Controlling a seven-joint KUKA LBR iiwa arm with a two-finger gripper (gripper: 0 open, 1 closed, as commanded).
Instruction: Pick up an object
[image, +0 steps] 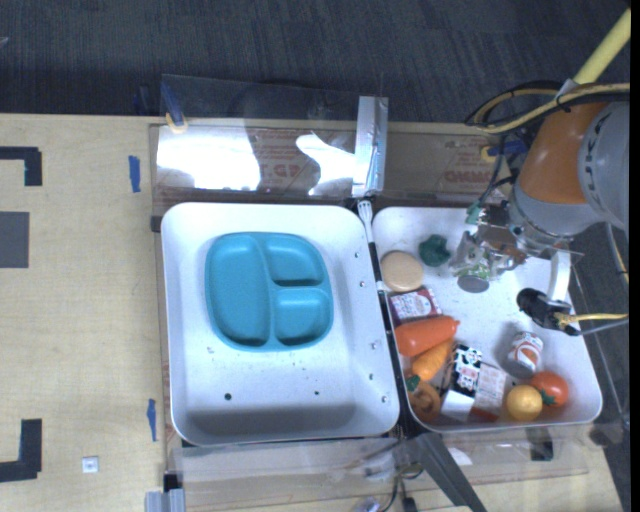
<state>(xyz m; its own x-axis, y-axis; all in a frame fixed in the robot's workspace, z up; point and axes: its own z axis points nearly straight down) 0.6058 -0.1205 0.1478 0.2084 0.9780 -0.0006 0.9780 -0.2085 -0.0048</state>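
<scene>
1. The tool (478, 262) hangs over the far part of the right bin (585, 400); whether it is spread or pressed together I cannot tell.
2. A dark green object (434, 249) lies just beside the tool.
3. The left bin (190, 390) holds a blue divided tray (268, 289).
4. A carrot (425, 334), a lemon (523, 401) and a tomato (552, 388) lie nearer the front.

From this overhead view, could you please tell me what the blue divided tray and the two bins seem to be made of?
The blue divided tray looks like moulded plastic with a matte finish: one even colour and soft, rounded compartment edges. The left bin and right bin look like white plastic too, smooth and slightly glossy, with rounded corners, though painted metal cannot be ruled out.
</scene>
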